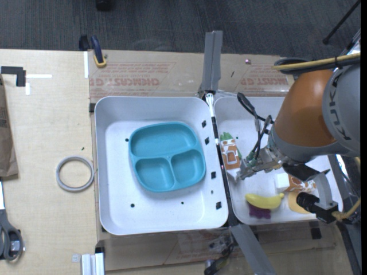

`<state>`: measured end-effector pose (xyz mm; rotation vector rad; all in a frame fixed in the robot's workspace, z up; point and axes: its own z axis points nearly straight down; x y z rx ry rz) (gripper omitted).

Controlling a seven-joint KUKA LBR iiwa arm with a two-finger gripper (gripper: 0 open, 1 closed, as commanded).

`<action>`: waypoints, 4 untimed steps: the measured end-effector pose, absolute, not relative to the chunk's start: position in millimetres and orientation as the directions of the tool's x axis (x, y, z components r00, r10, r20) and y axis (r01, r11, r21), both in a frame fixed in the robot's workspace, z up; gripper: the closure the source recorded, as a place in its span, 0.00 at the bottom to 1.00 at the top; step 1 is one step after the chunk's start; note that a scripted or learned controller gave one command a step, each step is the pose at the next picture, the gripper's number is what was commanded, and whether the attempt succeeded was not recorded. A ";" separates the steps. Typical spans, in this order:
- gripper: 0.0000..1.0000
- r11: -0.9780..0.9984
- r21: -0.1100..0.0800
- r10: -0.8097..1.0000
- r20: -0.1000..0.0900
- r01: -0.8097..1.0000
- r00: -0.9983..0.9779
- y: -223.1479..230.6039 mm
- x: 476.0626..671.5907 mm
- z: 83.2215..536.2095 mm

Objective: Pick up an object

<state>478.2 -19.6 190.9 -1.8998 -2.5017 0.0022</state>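
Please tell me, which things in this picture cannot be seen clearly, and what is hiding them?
- Gripper: small and blurred under the arm; finger state unclear.
- Right bin: its far side is covered by the arm.
- Orange item: partly behind the arm, identity unclear.
- Purple item: mostly under the banana.
- Scissors: cut by the left edge.

Hidden or cut off, as seen from above:
- My gripper (248, 171): small and blurred, finger state not readable.
- Right bin (229, 109): far side covered by my own arm (312, 116).
- Purple object (261, 212): mostly under the yellow banana-shaped toy (265, 200).
- Orange-and-white item (299, 183): partly behind my wrist, identity unclear.
- Scissors (10, 239): cut by the left edge.
- Brown bag (7, 136): cut by the left edge.
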 end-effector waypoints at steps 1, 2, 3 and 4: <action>0.00 0.268 -0.001 0.963 -0.001 0.963 -0.268 -19.7 478.1 190.8; 0.00 0.477 -0.002 0.879 -0.002 0.879 -0.477 4.2 502.3 226.2; 0.00 0.448 -0.003 0.894 0.000 0.894 -0.448 -86.2 477.7 190.5; 0.00 0.483 -0.002 0.876 0.001 0.876 -0.483 -111.8 476.9 91.0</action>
